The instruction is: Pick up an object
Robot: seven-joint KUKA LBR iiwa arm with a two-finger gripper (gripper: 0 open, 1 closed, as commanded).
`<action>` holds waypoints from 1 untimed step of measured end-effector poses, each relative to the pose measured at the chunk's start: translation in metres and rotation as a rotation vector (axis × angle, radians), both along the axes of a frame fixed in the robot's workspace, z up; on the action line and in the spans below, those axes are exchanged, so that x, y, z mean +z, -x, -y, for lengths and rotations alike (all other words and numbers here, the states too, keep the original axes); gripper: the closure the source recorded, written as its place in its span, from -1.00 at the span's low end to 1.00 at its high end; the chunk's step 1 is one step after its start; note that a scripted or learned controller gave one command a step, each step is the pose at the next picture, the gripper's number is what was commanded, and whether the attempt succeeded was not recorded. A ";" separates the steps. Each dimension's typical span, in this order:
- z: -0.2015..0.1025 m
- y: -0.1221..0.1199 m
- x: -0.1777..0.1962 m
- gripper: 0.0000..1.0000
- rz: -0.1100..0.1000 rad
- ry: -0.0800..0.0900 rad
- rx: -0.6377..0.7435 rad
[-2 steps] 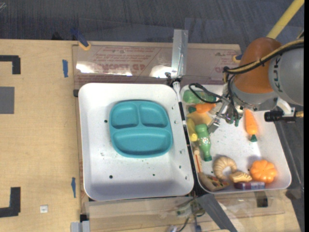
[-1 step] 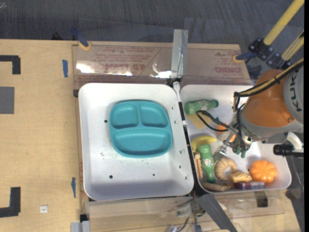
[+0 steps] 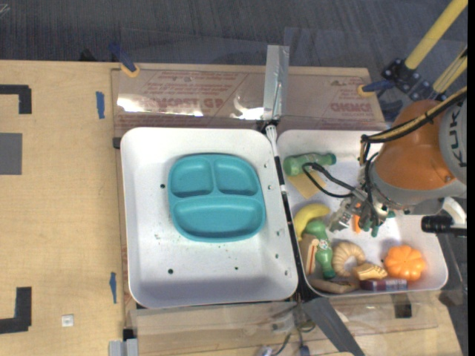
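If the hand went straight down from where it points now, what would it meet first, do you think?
Probably the yellow toy or the croissant just below the hand in the right bin; depth is unclear from this slant.

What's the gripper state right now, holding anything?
Gripper: low in the right bin, above the toy pile; open or shut cannot be told, and no object is visibly between its fingers.

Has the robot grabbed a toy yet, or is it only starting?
Only starting, it looks like. Done: the arm has reached over the right bin, and its gripper sits low among the toys. In hand: nothing I can see; whether it grips anything is unclear. Left: closing on something, maybe the yellow banana or the orange pumpkin, and lifting it.
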State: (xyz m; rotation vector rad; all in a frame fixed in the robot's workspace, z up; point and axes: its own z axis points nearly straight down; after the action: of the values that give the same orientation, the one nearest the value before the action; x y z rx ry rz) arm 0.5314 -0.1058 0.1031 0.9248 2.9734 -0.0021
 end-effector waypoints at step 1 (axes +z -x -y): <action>-0.043 -0.026 0.152 1.00 -0.007 -0.010 -0.011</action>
State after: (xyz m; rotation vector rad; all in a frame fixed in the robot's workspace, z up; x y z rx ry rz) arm 0.5578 -0.0632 0.2548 0.9446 2.9771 0.0086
